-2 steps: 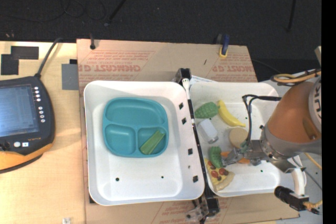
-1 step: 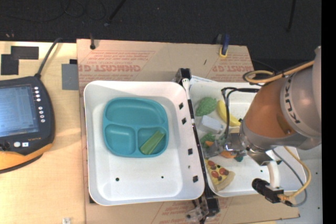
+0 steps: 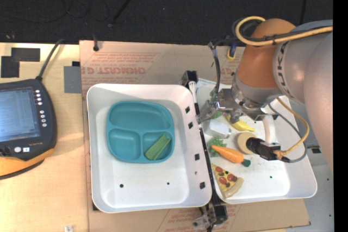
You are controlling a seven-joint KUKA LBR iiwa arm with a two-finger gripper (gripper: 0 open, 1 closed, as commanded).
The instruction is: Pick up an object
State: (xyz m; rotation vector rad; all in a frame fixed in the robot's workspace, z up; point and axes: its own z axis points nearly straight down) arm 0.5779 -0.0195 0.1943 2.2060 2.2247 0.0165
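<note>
Camera view: desk (image 3: 60, 171) with two white bins side by side. Left bin (image 3: 141, 187) holds a teal divided plate (image 3: 136, 130), with a green flat piece (image 3: 157, 147) lying in the plate's lower right compartment. Right bin (image 3: 283, 185) holds the loose objects: toy carrot (image 3: 228, 154) lying near the bin's left wall, pizza slice (image 3: 227, 181) just below it toward the front edge, round tan piece (image 3: 242, 142) right of the carrot, yellow banana-like piece (image 3: 242, 126) above that, some green bits by the left wall, too small to identify. Grey arm (image 3: 307, 70) with orange band (image 3: 261, 65) reaches in from the right, wrist over the upper left part of the right bin. Gripper (image 3: 224, 111) is down among the clutter above the carrot; fingers hidden by the wrist and cables, cannot tell open or closed, nothing visibly held. Black tablet controller (image 3: 22, 117) sits on the desk left of the bins.
</note>
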